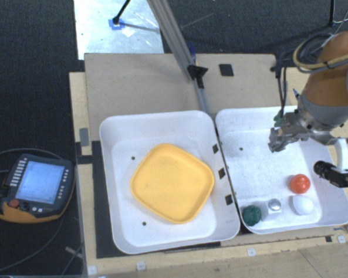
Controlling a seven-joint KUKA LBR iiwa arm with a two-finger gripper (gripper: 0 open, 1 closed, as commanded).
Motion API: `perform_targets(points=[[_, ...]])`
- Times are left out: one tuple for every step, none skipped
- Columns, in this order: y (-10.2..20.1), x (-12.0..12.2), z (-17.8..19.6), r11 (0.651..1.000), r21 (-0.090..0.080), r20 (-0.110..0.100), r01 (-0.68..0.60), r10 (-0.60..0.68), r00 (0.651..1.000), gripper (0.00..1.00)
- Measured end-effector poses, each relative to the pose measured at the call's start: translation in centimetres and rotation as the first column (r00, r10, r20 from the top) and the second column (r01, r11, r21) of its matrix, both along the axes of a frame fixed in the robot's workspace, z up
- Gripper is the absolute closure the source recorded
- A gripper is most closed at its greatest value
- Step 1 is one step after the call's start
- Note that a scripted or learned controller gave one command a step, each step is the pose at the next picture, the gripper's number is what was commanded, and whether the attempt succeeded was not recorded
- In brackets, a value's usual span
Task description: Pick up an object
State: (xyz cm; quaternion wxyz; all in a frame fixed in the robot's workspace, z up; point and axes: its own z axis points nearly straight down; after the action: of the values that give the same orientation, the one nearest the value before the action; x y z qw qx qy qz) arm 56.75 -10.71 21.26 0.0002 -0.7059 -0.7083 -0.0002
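The right bin (252, 166) holds an orange-red ball (299, 183), a white egg-shaped thing (302, 204), a small silver round piece (274, 205) and a dark green lump (252, 213), all near its front edge. My gripper (278, 142) hangs over the bin's back right part, well behind these things, and nothing shows between its fingers. A yellow square plate (172, 182) lies in the left bin (123, 226).
A teach pendant (36, 186) lies on the dark floor at the left. A slanted metal pole (176, 35) comes down to the bench behind the bins. A brown board (141, 84) lies behind the bins.
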Motion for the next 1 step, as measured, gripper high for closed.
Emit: perform_targets(points=[[4.53,-0.95,1.12,1.000,0.000,0.001,0.000,0.000,1.000,1.00]])
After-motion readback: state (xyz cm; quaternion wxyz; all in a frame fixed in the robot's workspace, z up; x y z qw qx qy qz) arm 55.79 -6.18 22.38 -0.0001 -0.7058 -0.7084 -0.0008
